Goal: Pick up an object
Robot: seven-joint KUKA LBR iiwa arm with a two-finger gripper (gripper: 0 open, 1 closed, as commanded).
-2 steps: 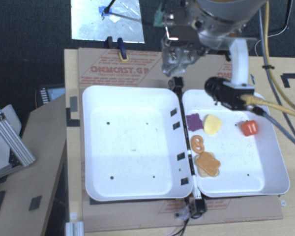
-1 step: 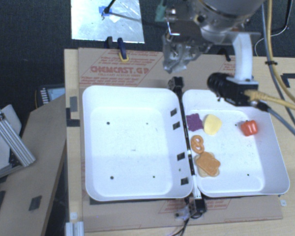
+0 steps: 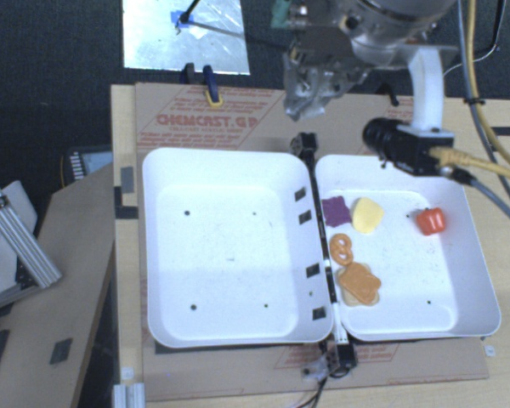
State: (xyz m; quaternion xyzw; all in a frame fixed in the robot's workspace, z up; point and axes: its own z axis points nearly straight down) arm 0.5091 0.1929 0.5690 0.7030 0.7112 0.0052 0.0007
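The right bin (image 3: 467,313) holds several small items along its left side. A purple piece (image 3: 336,211) lies beside a yellow piece (image 3: 367,216). Below them sit an orange pretzel shape (image 3: 342,248) and an orange-brown toast-like piece (image 3: 359,284). A red item (image 3: 431,220) rests apart, toward the bin's right. My gripper (image 3: 310,96) hangs high above the bench's far edge, beyond the bins and just above the divider between them. It is well clear of every item, and I see nothing in it.
The left bin (image 3: 161,313) sits beside the right one, joined by a black clipped divider (image 3: 316,228). A black camera unit (image 3: 404,147) with yellow cables overhangs the right bin's far rim. A shiny sheet (image 3: 185,24) lies behind the bench.
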